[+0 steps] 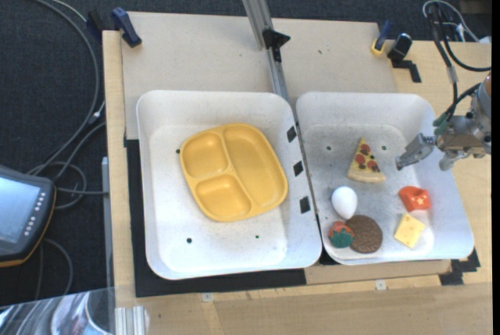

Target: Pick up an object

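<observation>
The gripper (pixel 428 155) hung with fingers spread and holding nothing over the right bin's (pixel 391 103) far edge, so to grip well it needed to centre above the red block (pixel 415 198) just below, clear of the cheese (pixel 409 231), before closing.

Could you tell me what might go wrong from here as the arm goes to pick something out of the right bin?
1. The egg, brown cookie and small strawberry crowd together, so a grasp there may nudge or catch a neighbour.
2. The gripper sits near the right bin's far-right rim, which it could clip when descending.
3. The cheese wedge and red piece lie close to the sloping wall, leaving little finger room.
</observation>
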Controlling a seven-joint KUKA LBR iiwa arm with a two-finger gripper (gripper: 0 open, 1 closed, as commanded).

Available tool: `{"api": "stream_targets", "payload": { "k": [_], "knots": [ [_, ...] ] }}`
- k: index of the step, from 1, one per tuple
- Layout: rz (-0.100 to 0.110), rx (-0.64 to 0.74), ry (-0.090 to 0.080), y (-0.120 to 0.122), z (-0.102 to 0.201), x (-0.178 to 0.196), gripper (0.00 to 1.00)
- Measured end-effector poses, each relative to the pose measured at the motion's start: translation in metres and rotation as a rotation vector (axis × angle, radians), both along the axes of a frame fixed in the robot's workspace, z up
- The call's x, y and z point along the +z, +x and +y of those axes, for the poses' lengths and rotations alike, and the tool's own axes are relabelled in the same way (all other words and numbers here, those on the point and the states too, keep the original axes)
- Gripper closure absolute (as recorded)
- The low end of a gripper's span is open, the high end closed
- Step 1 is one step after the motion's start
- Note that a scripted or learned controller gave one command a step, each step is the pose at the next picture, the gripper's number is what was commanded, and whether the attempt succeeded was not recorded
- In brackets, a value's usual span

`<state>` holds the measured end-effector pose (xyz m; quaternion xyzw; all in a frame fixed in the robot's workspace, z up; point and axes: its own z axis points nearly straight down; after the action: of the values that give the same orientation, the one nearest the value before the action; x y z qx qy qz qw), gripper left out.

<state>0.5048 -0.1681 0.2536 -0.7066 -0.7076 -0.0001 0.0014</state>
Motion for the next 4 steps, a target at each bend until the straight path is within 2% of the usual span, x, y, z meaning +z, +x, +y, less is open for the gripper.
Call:
{"api": "stream_targets", "payload": {
  "k": [1,4],
  "knots": [
    [-0.001,0.000,0.000,0.000,0.000,0.000,0.00],
    [0.006,-0.001,0.001,0.004,0.013,-0.156,0.00]
  ]
}}
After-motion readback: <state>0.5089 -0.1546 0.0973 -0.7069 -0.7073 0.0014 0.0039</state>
